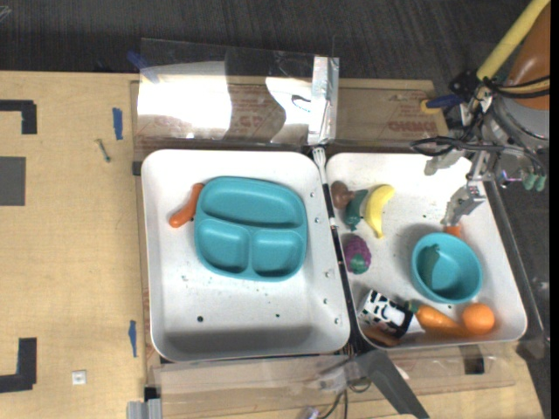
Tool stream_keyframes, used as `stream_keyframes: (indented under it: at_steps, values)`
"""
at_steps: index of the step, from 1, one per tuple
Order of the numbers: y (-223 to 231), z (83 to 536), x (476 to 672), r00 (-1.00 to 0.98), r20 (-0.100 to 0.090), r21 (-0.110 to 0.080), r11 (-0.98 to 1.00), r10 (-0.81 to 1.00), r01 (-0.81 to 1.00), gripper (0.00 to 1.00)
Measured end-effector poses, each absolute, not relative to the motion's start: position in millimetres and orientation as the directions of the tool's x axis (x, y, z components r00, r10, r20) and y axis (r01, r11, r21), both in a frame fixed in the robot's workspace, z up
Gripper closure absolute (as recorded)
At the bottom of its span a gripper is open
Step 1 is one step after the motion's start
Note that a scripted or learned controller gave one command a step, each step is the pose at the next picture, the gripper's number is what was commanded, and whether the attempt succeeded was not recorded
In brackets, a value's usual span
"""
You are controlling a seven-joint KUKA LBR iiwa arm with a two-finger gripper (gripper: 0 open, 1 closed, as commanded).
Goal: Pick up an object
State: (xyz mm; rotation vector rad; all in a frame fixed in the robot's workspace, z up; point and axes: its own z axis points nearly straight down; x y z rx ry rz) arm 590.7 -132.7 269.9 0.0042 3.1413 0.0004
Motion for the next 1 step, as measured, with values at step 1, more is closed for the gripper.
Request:
stream_keyframes:
  at_steps: [1]
  values:
    - [-148.0,100.9,582.6,-1.000,-0.012,-0.002,1.000,-0.004,-0.004,0.00]
